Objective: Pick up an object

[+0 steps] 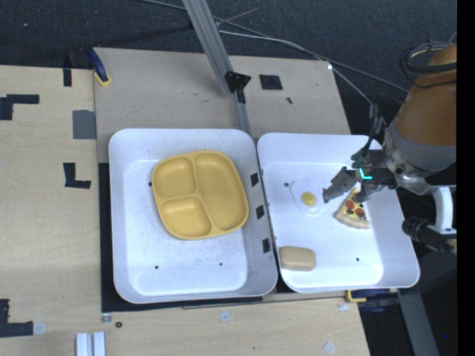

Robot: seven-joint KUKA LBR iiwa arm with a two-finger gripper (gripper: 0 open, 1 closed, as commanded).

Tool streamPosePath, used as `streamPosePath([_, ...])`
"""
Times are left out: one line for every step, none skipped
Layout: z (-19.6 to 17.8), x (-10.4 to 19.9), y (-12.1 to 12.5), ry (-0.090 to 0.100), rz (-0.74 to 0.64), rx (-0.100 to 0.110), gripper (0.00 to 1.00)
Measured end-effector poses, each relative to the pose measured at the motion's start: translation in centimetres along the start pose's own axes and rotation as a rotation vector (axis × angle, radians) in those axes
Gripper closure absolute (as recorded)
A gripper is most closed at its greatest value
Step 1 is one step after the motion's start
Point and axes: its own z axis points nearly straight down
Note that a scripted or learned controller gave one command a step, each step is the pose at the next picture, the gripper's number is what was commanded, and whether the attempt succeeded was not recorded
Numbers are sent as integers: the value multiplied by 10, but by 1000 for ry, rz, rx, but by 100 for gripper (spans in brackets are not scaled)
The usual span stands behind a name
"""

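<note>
The arm comes in from the right and its jaws point(349, 186) hang low over the right bin point(386, 269), spread apart with nothing pinched between them. Just beside them, touching or nearly so, lies a toy pizza slice point(353, 213), which looks like the thing it is going for; a fried egg toy point(309, 199) sits a little to the left and a tan bread-like block point(297, 258) rests near the front wall of that bin. The left bin point(126, 258) holds a yellow divided plate point(200, 194) with 3 compartments, well apart from the action. From where the jaws hang, I'd say the risk is plain: the slice is flat and lies low, so the fingers may close above it or skate it across the smooth white floor toward the bin's wall instead of gripping it. One finger seems set off toward the egg, so a squeeze here could catch only an edge, or nudge the egg. I can read no brand, label or writing on anything on the tabletop point(44, 199).
</note>
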Motion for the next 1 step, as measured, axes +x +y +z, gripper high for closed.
streamPosePath([-1,0,0,0,0,-2,0])
